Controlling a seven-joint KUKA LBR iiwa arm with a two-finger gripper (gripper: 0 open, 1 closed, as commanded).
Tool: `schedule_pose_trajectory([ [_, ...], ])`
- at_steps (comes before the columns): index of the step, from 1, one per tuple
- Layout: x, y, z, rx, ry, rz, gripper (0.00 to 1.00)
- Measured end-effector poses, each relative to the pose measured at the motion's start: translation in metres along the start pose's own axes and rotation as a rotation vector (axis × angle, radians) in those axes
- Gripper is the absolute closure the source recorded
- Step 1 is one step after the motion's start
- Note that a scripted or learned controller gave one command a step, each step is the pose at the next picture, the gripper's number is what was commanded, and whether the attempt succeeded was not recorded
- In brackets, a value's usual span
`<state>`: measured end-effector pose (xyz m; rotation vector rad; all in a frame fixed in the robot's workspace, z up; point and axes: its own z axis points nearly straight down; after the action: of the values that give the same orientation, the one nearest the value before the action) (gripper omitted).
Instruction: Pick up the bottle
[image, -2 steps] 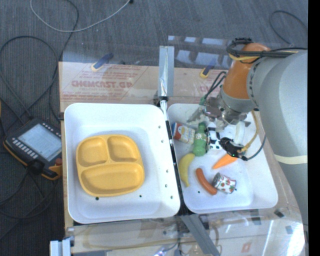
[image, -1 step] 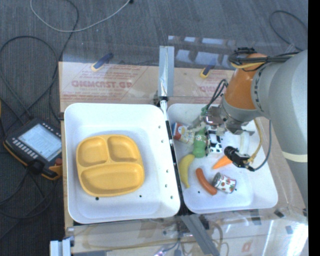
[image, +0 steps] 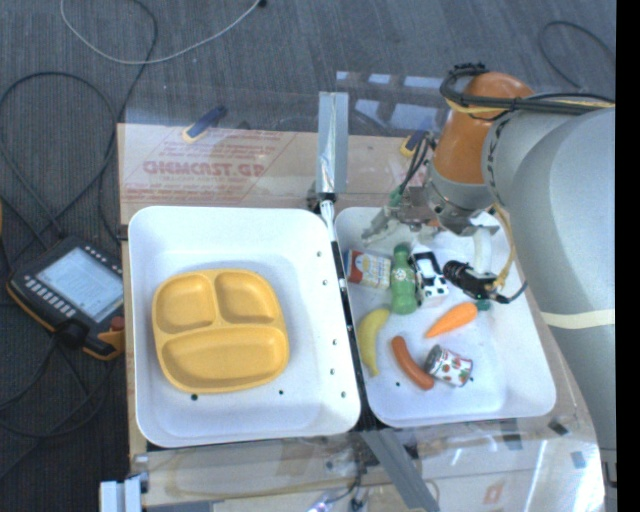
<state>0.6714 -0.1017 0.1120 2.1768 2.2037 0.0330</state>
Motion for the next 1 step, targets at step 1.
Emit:
schedule_pose_trajectory([
  [1, -0.0173, -0.0301, -0.0007, -0.014, 0.003, -0.206, 0.00],
])
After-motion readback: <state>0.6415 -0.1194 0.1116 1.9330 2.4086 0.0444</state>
